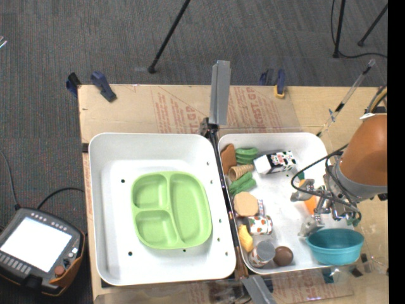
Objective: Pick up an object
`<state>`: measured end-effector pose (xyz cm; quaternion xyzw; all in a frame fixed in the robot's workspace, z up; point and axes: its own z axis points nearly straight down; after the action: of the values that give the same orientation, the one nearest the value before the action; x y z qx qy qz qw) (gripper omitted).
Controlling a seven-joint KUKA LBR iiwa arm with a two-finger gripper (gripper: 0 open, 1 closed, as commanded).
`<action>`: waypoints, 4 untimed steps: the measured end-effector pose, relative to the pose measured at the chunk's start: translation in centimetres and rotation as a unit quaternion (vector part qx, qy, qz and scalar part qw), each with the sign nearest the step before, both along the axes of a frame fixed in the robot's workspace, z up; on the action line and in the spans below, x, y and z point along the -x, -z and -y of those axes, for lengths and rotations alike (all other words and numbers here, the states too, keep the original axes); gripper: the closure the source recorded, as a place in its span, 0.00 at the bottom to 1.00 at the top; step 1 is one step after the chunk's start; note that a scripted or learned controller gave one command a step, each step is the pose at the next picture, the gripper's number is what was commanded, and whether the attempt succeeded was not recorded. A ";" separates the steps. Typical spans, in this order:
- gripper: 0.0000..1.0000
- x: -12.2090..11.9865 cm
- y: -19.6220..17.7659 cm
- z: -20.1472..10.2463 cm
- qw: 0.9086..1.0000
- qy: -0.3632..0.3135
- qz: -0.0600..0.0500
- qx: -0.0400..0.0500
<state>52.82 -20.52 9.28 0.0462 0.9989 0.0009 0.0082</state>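
The room had a dark grey carpeted floor (95, 37), with stand legs (174, 27) slanting across it beyond the bench, and the bench itself was topped with brown cardboard (164, 109).

Nearest to me, off the bench's left corner, a handheld control pendant (38, 249) lay on the floor with its pale screen facing up. Along the front of the bench sat the two white bins. In the right bin (304, 138), closest to the front edge, a teal bowl (335, 246) rested in the corner, and beside it lay a brown rounded piece (283, 255) and a small grey-lidded jar (264, 252). A little further in were a yellow piece (245, 238), a small patterned cup (259, 225) and a tan, bun-like disc (246, 204).

The gripper (319, 211) was down inside this bin, just above the teal bowl (whether its jaws were released or clenched on anything I could not tell, with the wrist and cables in the way). An orange object (309, 202) lay right by it, partly hidden. The arm's orange band (373, 151) bulked up at the right.

The left bin (107, 170) held a green divided plate (171, 209), lying flat in its middle.

Further back in the right bin were green leafy pieces (242, 182), a cone-shaped item (241, 170), a brown piece (228, 159) and a black-and-white carton (275, 162). Beyond the bins, a grey upright post (219, 100) stood between them, and blue clamps (101, 86) gripped the far edge.
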 end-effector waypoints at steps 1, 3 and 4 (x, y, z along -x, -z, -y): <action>0.00 -3.8 0.5 -0.2 1.000 -0.026 -0.006 0.000; 0.00 -1.2 -0.7 -1.1 0.999 0.036 0.015 -0.007; 0.00 -2.2 0.5 -1.7 0.997 0.073 -0.007 -0.002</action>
<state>55.05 -18.82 8.74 0.1188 0.9929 0.0019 0.0010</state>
